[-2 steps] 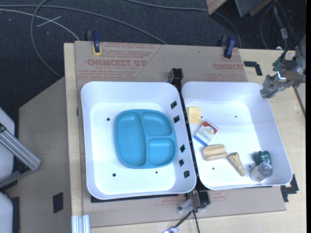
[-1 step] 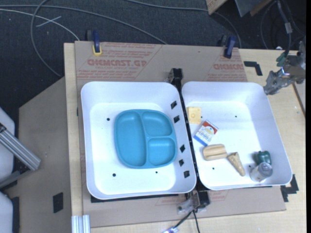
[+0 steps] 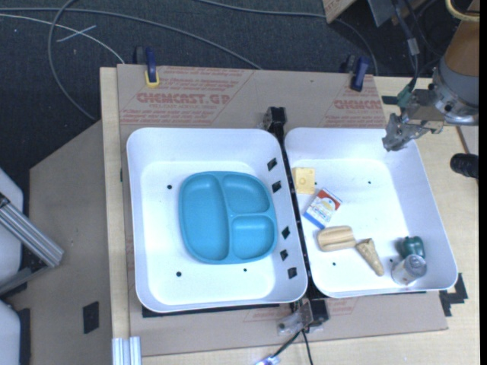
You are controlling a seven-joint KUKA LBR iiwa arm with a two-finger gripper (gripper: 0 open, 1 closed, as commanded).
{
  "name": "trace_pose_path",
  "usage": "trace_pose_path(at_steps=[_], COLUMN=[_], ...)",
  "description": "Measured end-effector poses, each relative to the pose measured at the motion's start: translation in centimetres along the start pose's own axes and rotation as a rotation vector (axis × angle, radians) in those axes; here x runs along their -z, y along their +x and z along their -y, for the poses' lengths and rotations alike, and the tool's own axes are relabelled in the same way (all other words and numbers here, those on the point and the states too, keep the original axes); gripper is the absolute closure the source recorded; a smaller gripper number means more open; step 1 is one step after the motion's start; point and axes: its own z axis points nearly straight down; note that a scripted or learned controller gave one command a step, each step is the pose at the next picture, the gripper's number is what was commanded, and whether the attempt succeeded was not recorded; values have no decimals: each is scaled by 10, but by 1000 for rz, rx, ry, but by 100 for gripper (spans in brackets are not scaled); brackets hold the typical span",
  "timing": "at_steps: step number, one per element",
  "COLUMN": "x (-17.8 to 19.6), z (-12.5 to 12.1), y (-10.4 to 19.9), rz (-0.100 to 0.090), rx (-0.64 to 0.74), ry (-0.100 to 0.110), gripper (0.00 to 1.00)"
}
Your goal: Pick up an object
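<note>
Camera view shows me the right bin (image 3: 426,204) with a yellow block (image 3: 305,179), a small card (image 3: 322,207), a bread roll (image 3: 335,238), a wedge (image 3: 370,255) and a green bottle (image 3: 410,258). My pincer (image 3: 397,137) hangs over its top right corner; I cannot tell its state. A blue plate (image 3: 227,216) sits in the left bin (image 3: 152,204).

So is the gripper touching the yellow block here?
Apart. In the camera view the gripper sits at the right bin's far edge, with bare white floor between it and the yellow block.

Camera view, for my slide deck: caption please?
Gripper above right bin's far corner; blue divided plate in left bin.
</note>
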Motion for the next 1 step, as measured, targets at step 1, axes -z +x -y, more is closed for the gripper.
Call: trace_pose_path(at_steps=[1], x=[-6], z=[2], y=[59], rz=[0], rx=[0], ry=[1], gripper=[100])
